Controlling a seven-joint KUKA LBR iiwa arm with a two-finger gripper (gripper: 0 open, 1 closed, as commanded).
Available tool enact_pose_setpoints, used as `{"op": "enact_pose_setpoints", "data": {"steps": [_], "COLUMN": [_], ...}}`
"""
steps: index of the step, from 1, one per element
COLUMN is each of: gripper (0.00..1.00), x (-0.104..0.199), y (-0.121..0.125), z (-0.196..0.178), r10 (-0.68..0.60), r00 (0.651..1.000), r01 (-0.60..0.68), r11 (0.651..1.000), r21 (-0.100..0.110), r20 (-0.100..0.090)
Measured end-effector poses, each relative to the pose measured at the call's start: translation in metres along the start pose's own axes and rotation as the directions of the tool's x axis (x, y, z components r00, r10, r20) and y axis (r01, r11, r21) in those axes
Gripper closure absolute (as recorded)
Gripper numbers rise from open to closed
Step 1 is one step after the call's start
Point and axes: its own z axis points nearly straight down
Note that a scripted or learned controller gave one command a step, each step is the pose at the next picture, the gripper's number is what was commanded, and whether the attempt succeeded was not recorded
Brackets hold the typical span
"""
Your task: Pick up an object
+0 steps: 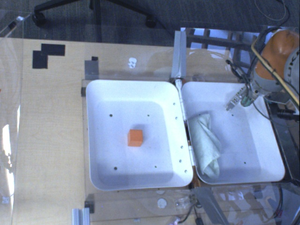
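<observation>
Tabletop front edge: a pale wood tabletop carries both bins; small clear and metal fittings lie along its near rim, too small to identify.

Left bin: a shallow white tray with rounded corners, on the left half of the view, with a few small dark dots on its floor.

Orange cube: a small orange block on the floor of the left bin, near its middle and a little toward the near side, well apart from every wall and from the arm.

Right bin: a matching white tray just beside the left bin; their inner rims meet along a hinged strip.

Cloth: a crumpled pale grey-green cloth in the right bin, lying lengthwise against the wall next to the left bin and running from mid-bin to the near corner.

End effector: at the far side of the right bin, over bare white floor, tilted toward the left. It is apart from the cloth. Nothing is visible between its tips; whether they are spread or closed I cannot tell at this size.

Arm: grey body with an orange band, entering at the upper right, with cables looped around it.

Far tabletop: black tape marks at the far left, and a metal upright behind the seam of the bins.

Floor: dark carpet with black chair-base legs at the top.
</observation>
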Motion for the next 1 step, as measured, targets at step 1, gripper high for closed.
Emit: {"op": "enact_pose_setpoints", "data": {"steps": [1], "gripper": [1.0], "x": [0.0251], "y": [0.0388], "z": [-0.0939], "r10": [0.353], "r00": [0.936], "r01": [-0.353], "r11": [0.936], "r21": [0.003], "r20": [-0.003]}}
